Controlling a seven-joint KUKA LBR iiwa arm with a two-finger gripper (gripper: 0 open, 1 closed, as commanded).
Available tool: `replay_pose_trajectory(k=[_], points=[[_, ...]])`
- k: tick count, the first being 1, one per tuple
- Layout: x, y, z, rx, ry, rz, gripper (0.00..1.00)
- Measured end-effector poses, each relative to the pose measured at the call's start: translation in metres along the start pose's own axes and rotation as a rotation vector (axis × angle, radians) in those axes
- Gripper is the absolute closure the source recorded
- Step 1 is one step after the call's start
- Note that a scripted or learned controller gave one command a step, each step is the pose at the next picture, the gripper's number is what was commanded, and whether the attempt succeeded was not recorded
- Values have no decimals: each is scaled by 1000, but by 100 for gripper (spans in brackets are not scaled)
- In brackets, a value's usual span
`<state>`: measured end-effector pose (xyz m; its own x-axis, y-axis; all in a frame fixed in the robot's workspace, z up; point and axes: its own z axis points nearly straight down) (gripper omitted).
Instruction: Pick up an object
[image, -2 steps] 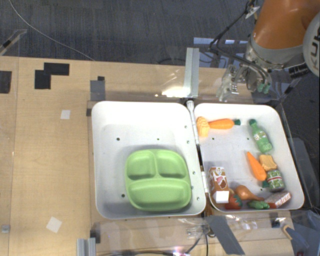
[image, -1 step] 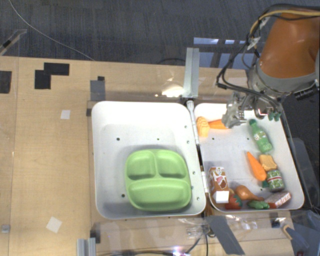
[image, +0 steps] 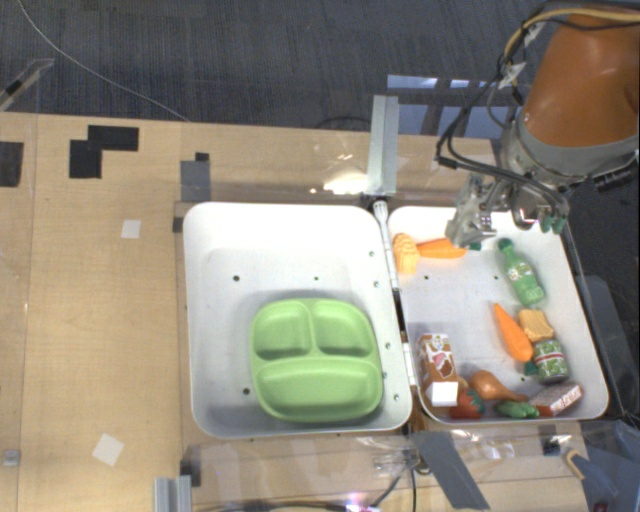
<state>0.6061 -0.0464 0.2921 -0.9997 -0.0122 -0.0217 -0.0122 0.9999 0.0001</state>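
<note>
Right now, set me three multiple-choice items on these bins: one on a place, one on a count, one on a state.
1. Where does the green divided plate lie?
A. In the left bin
B. In the right bin
C. On the wooden bench

2. How many compartments does that plate have?
A. Two
B. Three
C. Five

3. How does the green bottle sit?
A. Standing upright
B. Lying on its side
C. Lifted clear of the bin

Key: 1 A, the plate rests on the left bin's floor, toward its near edge. 2 B, two small sections sit above one wide one. 3 B, the bottle lies flat on the right bin's floor, its cap toward the far wall. The tool hangs over the far end of the right bin, by the orange carrot.
</note>
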Motion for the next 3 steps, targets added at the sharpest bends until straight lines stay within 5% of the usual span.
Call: replay_pose_trajectory(k=[1,3], points=[[-9,-23,22,-1,11,-239,100],[-14,-21,-6,1,-13,-238,100]])
